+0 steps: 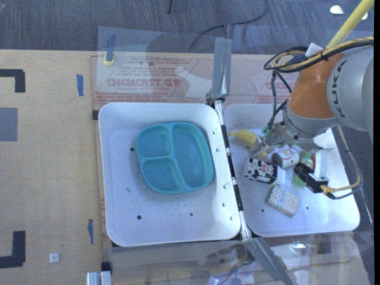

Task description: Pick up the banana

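A yellow banana (244, 137) lies in the right bin (332, 218) near its upper left corner, partly hidden at its right end by the arm's wrist. The grey arm with its orange band (314, 91) reaches down into that bin from the right. The gripper (274, 149) hangs just right of the banana, low over the bin floor among small objects. Its fingers are hidden by the wrist and clutter.
A teal divided plate (176, 157) sits in the left bin (119, 218). In the right bin lie a black-and-white patterned box (260, 170), a speckled beige sponge-like block (283, 200), and a green piece (307, 159). Cables loop above the arm.
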Tool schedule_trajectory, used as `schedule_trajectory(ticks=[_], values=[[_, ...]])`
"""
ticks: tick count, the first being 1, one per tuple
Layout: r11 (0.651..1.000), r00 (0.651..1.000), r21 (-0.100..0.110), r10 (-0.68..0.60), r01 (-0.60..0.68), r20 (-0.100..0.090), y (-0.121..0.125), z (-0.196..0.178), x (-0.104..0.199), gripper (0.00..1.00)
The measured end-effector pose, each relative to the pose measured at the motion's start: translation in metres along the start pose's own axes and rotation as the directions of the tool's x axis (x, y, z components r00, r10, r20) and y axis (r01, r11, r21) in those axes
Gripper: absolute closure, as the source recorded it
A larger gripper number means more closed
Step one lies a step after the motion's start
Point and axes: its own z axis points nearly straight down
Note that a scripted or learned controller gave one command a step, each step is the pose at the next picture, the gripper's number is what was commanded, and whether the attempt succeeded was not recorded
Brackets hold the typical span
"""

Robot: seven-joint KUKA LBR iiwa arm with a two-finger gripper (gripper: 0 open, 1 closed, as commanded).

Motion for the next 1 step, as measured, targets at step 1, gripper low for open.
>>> schedule_trajectory(ticks=[1], values=[[1.0,1.0,0.01,-0.023,0.023,0.0,0.0562,-0.0648,0.038,1.0]])
